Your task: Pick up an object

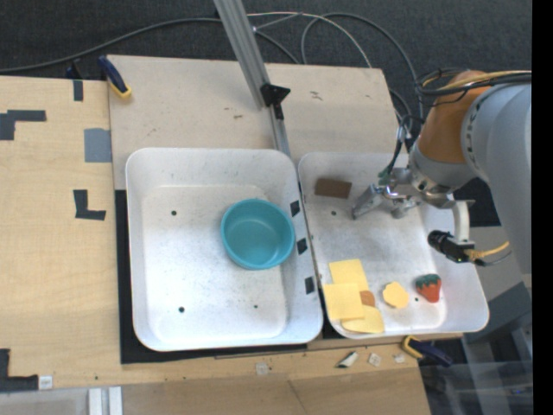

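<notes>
The gripper (373,199) hovers in the right bin (449,322), jaws seemingly spread wide and empty, just right of the brown block (333,188) at the bin's upper left, so closing here could miss it.

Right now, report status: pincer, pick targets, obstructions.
Pincer low over right bin, nothing between fingers. Brown block just left of it. Yellow pieces, strawberry at near end. Teal bowl in left bin.
</notes>
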